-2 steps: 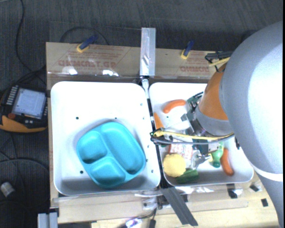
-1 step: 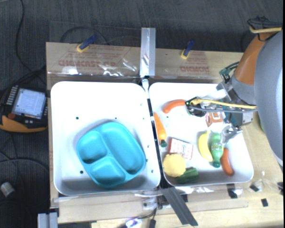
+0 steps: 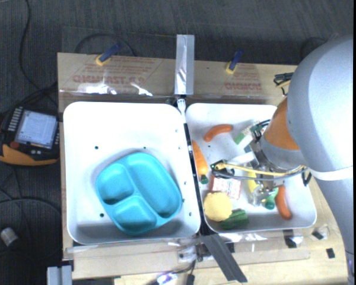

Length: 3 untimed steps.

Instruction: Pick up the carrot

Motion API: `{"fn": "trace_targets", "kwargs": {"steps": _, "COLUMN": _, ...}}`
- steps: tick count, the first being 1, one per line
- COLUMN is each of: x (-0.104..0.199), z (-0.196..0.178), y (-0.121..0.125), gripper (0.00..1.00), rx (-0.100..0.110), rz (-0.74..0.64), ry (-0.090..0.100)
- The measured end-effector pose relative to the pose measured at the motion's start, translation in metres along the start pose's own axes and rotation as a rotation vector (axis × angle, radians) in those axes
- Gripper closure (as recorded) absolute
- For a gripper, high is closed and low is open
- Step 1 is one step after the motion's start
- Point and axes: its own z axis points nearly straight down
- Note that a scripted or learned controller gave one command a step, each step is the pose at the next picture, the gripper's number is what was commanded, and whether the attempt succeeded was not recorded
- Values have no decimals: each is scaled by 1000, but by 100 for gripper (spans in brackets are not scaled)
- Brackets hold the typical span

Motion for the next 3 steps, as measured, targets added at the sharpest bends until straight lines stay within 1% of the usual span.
{"fn": "trace_targets", "kwargs": {"steps": 1, "x": 69, "z": -94, "y": -15, "gripper": 0, "rx": -2, "rz": -2, "ry": -12}}
{"fn": "trace_targets", "kwargs": {"steps": 2, "x": 68, "z": -101, "y": -15, "gripper": 100, "rx": -3, "rz": -6, "ry": -19}}
{"fn": "trace_targets", "kwargs": {"steps": 3, "x": 101, "z": -155, "y": 28, "gripper": 100, "rx": -1, "rz": -108, "ry": -12}}
